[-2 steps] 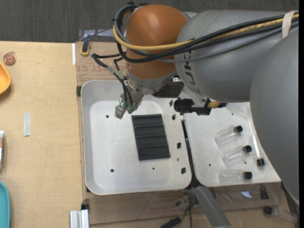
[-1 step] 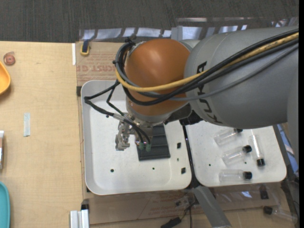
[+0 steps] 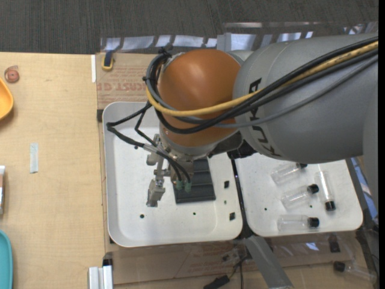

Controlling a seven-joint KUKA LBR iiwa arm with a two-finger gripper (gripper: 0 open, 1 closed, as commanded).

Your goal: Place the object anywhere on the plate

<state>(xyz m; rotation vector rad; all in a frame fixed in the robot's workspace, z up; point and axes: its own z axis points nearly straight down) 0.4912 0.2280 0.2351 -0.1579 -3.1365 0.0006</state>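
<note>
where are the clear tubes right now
The clear tubes lie in the right bin, toward its far-right side, across the divide from the left bin where the pincer hangs.

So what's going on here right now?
The arm reaches in from the right over the left bin, its gripper low above the bin floor. Nothing shows between its fingers. Clear vials with black caps lie in the right bin.

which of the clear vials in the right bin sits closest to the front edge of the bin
The vial lying lowest in the right bin, its black cap pointing right. The other vials lie farther back.
</note>
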